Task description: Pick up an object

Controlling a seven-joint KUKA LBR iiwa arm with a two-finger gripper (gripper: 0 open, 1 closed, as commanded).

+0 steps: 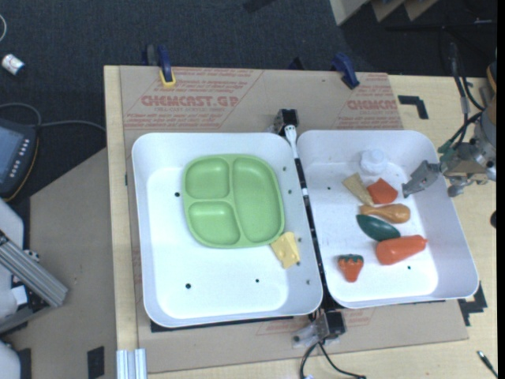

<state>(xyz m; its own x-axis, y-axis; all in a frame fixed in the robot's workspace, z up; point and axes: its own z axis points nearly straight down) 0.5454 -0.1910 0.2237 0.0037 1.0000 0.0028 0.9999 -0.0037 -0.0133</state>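
While the claw (426,178) sits over the right bin (450,243) at its right rim, its grip state indeterminable, you will find the toy foods clustered mid-bin: red block (383,191), orange carrot (400,249), green pepper (376,227).

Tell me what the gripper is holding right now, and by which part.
Nothing. The gripper hangs at the right bin's right side with nothing between its fingers; the toy foods, such as the red block, lie apart from it.
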